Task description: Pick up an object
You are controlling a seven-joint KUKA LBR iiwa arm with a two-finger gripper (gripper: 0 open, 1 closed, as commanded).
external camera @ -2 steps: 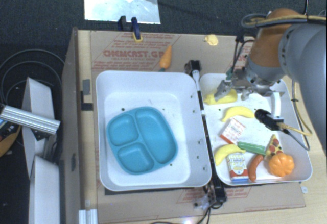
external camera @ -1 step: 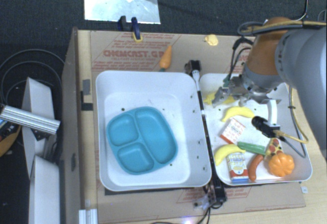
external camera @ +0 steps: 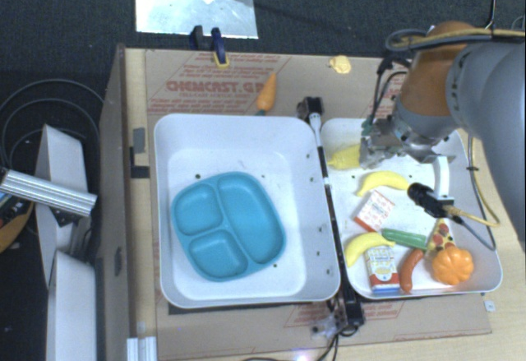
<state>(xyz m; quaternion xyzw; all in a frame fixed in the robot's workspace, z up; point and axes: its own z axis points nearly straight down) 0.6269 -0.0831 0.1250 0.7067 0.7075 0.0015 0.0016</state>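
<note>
The left white bin [external camera: 177, 187] holds a blue sectioned plastic tray [external camera: 228, 224]; the right white bin [external camera: 493, 269] holds toy food beneath the gripper [external camera: 374, 152], whose grip I cannot tell.

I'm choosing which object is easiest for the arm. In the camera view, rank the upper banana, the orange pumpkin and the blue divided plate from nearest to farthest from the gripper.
1. Upper banana: right bin, just below the gripper.
2. Orange pumpkin: right bin's lower right corner, clearly farther.
3. Blue divided plate: left bin, across the divider, farthest.
</note>
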